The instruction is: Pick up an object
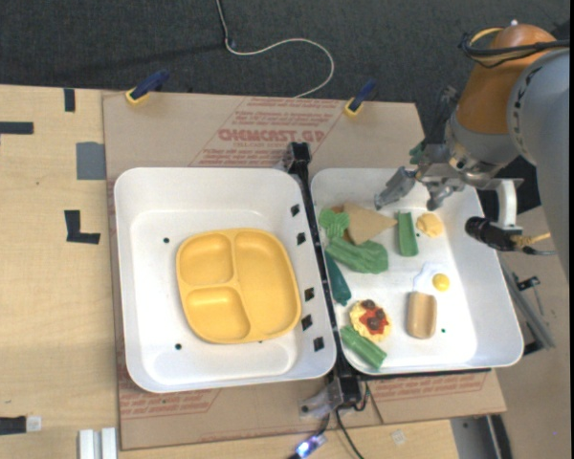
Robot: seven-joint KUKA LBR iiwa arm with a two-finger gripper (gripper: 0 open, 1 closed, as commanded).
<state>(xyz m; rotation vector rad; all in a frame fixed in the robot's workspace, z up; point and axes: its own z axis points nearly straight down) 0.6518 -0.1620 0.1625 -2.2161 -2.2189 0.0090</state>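
None of the toys are picked up yet, far as I can tell. Everything grabbable sits in the right bin (478, 347): a green stick (406, 234) and a little yellow piece (429, 225) near the top, a tan wedge (366, 224) on some green leafy bits (356, 253), a pizza slice (371, 319), a brown cylinder (421, 315), and a yellow ball (441, 281).

The gripper (416, 191) hangs over the top of that bin, just above the green stick and yellow piece. Its two fingers look spread apart with nothing between them. So reaching is roughly done; lowering, closing and lifting are all left.

The left bin (143, 208) just has a yellow tray (237, 285), well apart from the arm.
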